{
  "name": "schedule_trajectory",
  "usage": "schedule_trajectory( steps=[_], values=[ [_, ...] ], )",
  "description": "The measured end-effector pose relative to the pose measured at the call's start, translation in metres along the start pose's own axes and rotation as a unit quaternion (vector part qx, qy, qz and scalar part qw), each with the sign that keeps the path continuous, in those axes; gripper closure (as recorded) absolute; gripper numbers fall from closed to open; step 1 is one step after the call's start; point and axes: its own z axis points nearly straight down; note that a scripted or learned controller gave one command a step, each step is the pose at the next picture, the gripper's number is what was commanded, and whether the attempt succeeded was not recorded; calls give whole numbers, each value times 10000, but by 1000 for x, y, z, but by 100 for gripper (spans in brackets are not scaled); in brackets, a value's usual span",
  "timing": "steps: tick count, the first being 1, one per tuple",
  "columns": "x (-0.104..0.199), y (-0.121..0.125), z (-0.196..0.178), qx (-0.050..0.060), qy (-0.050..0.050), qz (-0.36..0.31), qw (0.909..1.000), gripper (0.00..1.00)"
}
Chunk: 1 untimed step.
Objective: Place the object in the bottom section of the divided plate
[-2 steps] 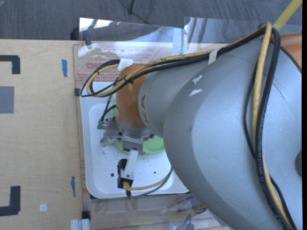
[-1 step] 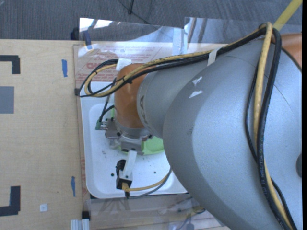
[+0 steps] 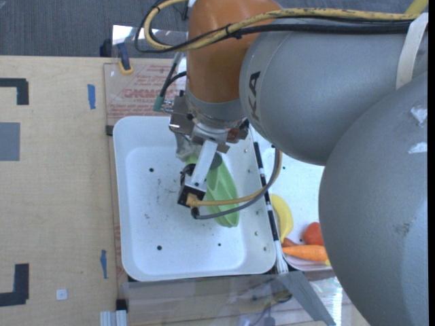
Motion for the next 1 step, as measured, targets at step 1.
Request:
schedule_trajectory(
  steps=[1],
  values=[
    [-1, -70, 185, 16, 127, 339, 9993, 100]
  ],
)
